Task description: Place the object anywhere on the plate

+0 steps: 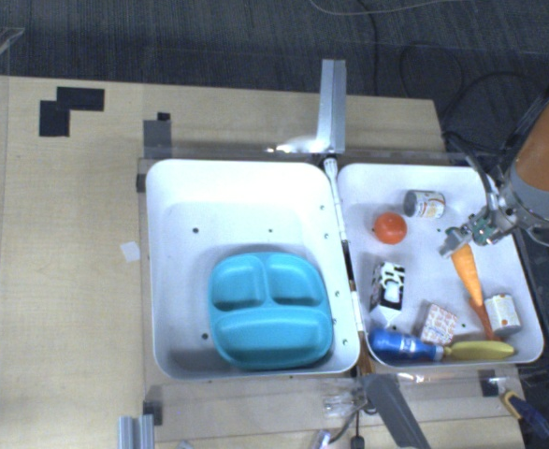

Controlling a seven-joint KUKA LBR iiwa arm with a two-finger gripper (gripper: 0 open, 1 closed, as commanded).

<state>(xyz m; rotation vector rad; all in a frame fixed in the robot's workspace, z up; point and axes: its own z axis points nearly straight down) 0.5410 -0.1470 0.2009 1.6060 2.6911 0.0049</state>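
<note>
gripper low over the right bin, above the carrot

the two-finger metal gripper hung in the right white bin, its tips just above the top end of the long orange carrot. i cannot tell how far it was opened or whether it had hold of anything. the blue divided plastic plate lay well to its left, in the left white bin. the small orange ball was near, on its left.

Grey arm, orange band, small metallic tool.

Plate in left bin; carrot, ball, banana in right bin.
</note>
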